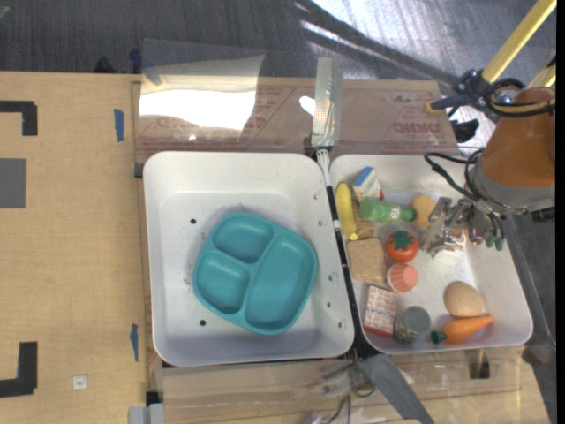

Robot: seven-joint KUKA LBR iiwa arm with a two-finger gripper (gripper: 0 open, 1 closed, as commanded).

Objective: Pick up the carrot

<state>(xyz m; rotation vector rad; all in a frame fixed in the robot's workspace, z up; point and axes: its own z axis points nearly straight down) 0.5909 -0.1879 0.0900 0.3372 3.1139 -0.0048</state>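
Observation:
The carrot (pixel 465 329) is orange with a green top and lies at the near edge of the right bin (pixel 512 276), just below a tan potato-like piece (pixel 463 299). My gripper (pixel 448 233) hangs over the right bin's middle right, well above and beyond the carrot, beside a tomato (pixel 403 246). Nothing shows between its fingers.
The right bin also holds a banana (pixel 344 209), a green bottle (pixel 385 211), a bread slice (pixel 366 259), a pink cup (pixel 403 277), a small carton (pixel 381 310) and a can (pixel 412 322). A teal divided plate (pixel 255 273) lies in the left bin (pixel 168 193).

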